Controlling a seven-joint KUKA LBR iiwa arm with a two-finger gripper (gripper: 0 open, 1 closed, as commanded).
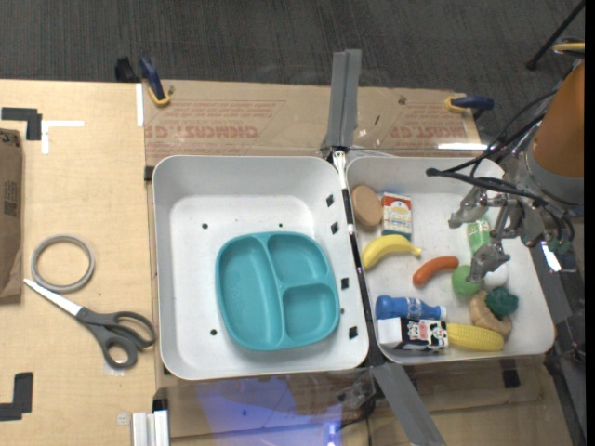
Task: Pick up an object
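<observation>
- We see the gripper [487, 249] low over the right bin [532, 346], near its right wall. Its fingers stand apart, and nothing sits between them, so it is released and holds no object.
- The task's thing can be any toy in this bin. The closest ones are the green round toy [464, 282] just below the gripper and a white round object [497, 272] beside it; we cannot tell if the fingers touch them.
- We judge the first risk is the crowding: the dark green toy [503, 301] and the tan piece [487, 314] lie just past the green one, so closing fingers may push on two things and catch none.
- The round toy may roll out when it is squeezed, toward the red sausage [435, 269] on the gripper's left.
- The bin wall is near on the other side; a finger could hit it on the way down.
- The banana [390, 249], the juice carton [397, 216] and the corn [474, 336] lie further away, with more free space around them.
</observation>
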